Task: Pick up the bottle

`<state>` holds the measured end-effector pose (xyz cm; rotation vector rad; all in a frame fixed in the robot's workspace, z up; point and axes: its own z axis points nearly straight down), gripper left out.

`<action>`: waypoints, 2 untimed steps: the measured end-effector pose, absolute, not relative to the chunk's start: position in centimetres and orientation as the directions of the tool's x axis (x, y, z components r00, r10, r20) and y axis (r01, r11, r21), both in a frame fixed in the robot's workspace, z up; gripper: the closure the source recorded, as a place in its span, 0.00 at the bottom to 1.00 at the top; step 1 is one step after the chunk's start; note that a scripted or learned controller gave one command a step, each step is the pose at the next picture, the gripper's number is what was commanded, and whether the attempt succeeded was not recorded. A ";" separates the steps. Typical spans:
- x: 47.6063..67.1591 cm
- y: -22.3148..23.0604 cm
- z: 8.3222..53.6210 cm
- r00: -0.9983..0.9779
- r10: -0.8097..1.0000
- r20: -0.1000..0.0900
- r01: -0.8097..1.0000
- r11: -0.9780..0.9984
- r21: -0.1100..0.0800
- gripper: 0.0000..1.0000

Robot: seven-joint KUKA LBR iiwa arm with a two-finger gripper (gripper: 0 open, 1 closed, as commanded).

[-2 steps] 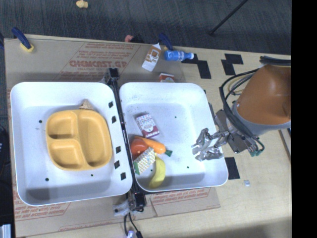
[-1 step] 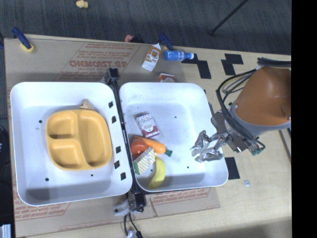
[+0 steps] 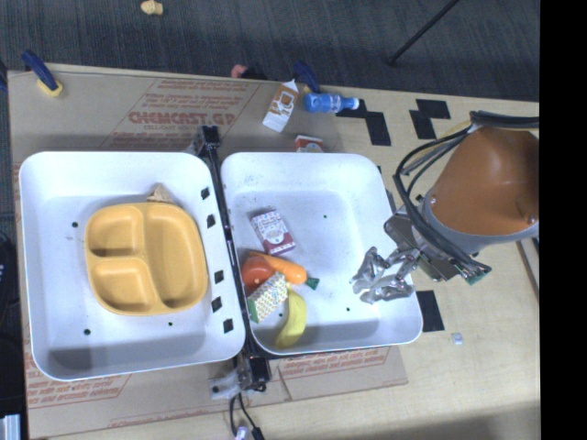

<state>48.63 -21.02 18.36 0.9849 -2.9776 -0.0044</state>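
A small blue bottle [image 3: 325, 104] lies on its side on the cardboard behind the right bin [image 3: 396, 246], outside both bins. My gripper [image 3: 365, 283] hangs low over the right bin's near right corner, well away from the bottle. Its metal fingers point left and stand open, with nothing between them. The grey arm with its orange band [image 3: 484, 187] reaches in from the right.
In the right bin lie a small red box [image 3: 272, 231], a carrot [image 3: 279, 268] beside a tomato, a patterned packet [image 3: 267, 295] and a banana [image 3: 293, 319]. A yellow divided plate [image 3: 145, 256] sits in the left bin [image 3: 46, 191]. A small carton [image 3: 281, 105] lies by the bottle.
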 end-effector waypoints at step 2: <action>48.1 -21.0 20.4 -0.459 -0.889 0.000 -0.889 0.459 -0.001 1.00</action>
